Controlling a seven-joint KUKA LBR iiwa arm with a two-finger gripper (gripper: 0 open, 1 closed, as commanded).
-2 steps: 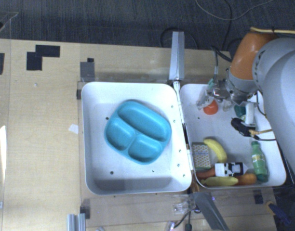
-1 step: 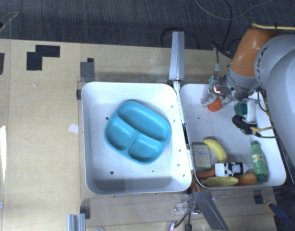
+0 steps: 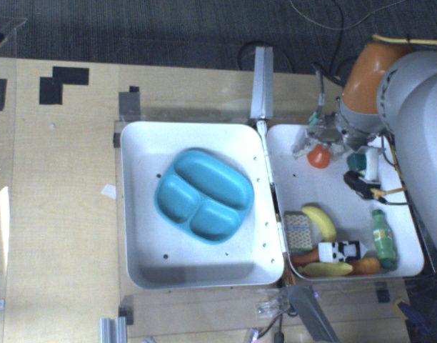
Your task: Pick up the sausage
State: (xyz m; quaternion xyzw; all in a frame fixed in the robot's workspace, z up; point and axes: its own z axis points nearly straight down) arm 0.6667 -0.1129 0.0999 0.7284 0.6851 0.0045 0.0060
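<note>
Two white bins sit side by side on the bench. The left bin point(image 3: 133, 213) holds a blue dish point(image 3: 204, 194) with three hollows in it. The arm point(image 3: 411, 113) comes in from 3 o'clock, and its gripper point(image 3: 320, 136) hangs over the 12 o'clock end of the right bin point(image 3: 297, 174). A round red thing point(image 3: 319, 157) lies right under the gripper, touching or nearly touching it, but it cannot be told if the gripper has hold of it or how wide it is. The sausage point(image 3: 309, 255), reddish, lies at the bin's 6 o'clock end, well apart from the gripper. A yellow banana point(image 3: 320, 221) lies just above it, next to a mesh pad point(image 3: 298, 230). A second yellow fruit point(image 3: 327, 269) lies along the bottom wall. A green bottle point(image 3: 382, 239) stands toward 4 o'clock.
</note>
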